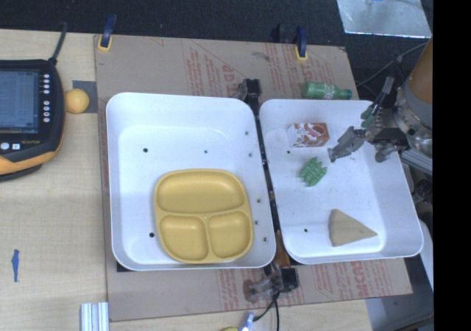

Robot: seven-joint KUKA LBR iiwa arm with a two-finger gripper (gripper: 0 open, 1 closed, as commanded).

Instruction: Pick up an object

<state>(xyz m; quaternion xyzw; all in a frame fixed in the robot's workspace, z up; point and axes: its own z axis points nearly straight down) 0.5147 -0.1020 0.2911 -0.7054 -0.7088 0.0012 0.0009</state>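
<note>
A grey two-finger gripper (358, 144) reaches in from the right edge and hangs over the upper right part of the right-hand bin, its dark fingers spread apart with nothing between them. After the tool, from largest to smallest: one sheet of brown cardboard (184, 65) covers the middle of a light wooden bench (44, 234), and on it sit two shallow white bins side by side, touching along their inner edges. The left bin (147, 123) holds one thing, a yellow divided plate (202, 213) with three compartments, one wide one at the back and two smaller ones at the front; it lies in the near half of that bin. The right bin (390, 197) holds three loose objects. One tan wedge (349, 229), triangular, lies near the front right corner. One small red and white packet (310, 133) lies near the back, to the left of the gripper. One small green lumpy object (313, 171) lies just in front of the packet, near the gripper's lower fingertip but not touching it. Outside the bins, one black and orange handheld control pendant (26, 112) with a screen rests at the left edge of the bench, one small yellow ball (76, 100) sits just beside it, and one green bottle (326, 90) lies on its side on the cardboard behind the right bin.
</note>
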